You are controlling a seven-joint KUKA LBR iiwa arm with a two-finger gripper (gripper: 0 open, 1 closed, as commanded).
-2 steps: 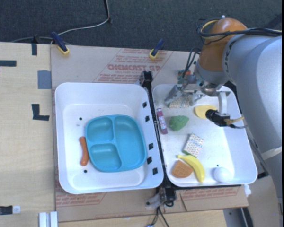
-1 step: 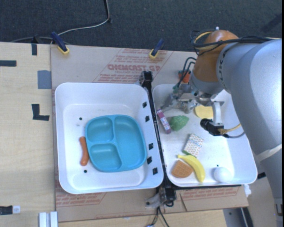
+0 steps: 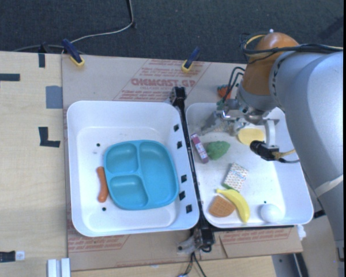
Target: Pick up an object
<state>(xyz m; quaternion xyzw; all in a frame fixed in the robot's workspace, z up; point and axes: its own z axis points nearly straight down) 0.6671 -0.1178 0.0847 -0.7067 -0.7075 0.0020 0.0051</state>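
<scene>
hand (image 3: 214, 122) hung low in right bin (image 3: 288, 212), near its far-left corner | opening cannot be told | nothing seen held | green toy (image 3: 218, 149) lies just at its 6 o'clock, nearest pick

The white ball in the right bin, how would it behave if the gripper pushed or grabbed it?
The ball looks round and smooth, so it would probably roll when nudged. It sits by the bin's wall, which may stop it. Likely slippery between fingers.
</scene>
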